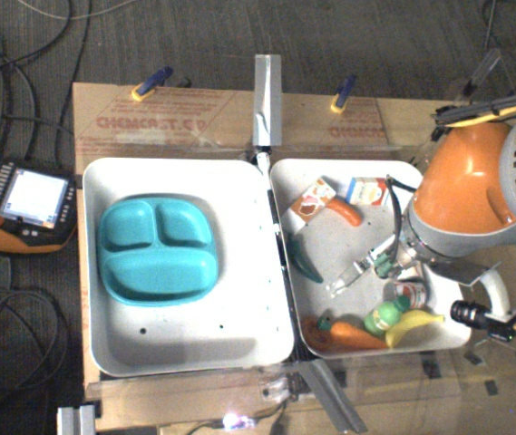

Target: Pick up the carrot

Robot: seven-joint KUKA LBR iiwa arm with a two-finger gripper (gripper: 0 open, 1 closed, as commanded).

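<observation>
The carrot (pixel 352 335) lies along the bottom edge of the right bin (pixel 330 297), in the lower right of the frame, its green top pointing left, just beside a green fruit (pixel 386 316) and a yellow banana (pixel 412 325). The gripper (pixel 359 274) hangs above the bin's middle, up and apart from the carrot; its fingers are too blurred to tell how they stand. A teal divided plate (pixel 159 249) sits in the left bin (pixel 103 333).
</observation>
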